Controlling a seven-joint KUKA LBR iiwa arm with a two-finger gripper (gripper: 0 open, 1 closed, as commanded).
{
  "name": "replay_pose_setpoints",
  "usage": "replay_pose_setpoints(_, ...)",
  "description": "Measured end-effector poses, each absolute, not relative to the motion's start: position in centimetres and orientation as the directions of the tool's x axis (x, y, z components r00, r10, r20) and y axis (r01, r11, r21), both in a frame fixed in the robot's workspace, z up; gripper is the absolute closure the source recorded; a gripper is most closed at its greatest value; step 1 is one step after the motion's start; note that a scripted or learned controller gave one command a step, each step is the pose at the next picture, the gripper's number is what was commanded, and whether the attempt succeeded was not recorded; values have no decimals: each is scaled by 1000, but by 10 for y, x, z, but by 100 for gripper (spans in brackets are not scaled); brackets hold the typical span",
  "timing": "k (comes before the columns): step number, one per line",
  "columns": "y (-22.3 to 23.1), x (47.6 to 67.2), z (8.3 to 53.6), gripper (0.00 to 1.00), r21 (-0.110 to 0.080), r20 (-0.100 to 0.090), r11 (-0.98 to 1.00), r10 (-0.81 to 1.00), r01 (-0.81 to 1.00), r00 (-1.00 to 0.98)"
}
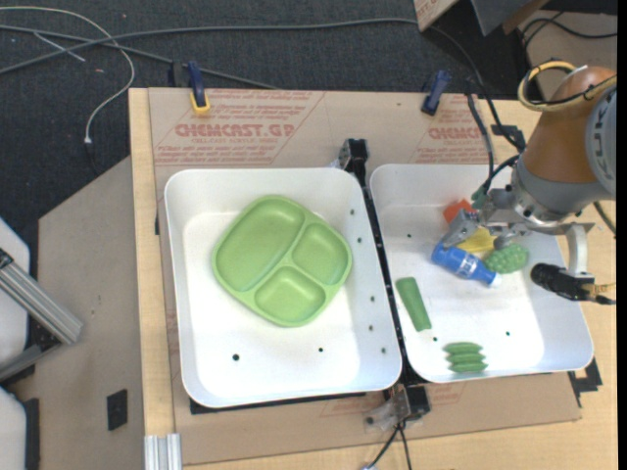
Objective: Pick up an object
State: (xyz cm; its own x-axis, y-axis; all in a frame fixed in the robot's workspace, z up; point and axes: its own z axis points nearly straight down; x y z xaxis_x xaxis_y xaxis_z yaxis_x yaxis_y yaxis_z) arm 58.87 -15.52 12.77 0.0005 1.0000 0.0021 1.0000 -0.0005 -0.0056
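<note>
My gripper (473, 229) is low in the right bin (554, 355), over a tight cluster of small objects near the bin's upper middle. The cluster holds a blue cylinder (463, 263) lying on its side, a yellow piece (477, 243) just above it, an orange piece (457, 209) to the upper left and a bumpy green piece (507, 258) to the right. The gripper's tip sits right at the yellow piece and the top of the blue cylinder, partly hiding them. The grey arm with its orange band (560, 135) comes in from the right.
A green bar (412, 304) lies near the right bin's left wall, and a ridged green piece (464, 356) lies near its front edge. The left bin (196, 360) holds a green divided plate (282, 259). A black clamp (354, 153) sits between the bins at the back.
</note>
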Motion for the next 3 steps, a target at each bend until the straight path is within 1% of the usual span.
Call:
replay_pose_setpoints(1,-154,588,83,0,-5,2,0,1000,1000,0)
replay_pose_setpoints(2,-155,589,96,100,0,1,0,1000,1000,0)
replay_pose_setpoints(3,-165,590,149,100,6,-2,-1,1000,1000,1)
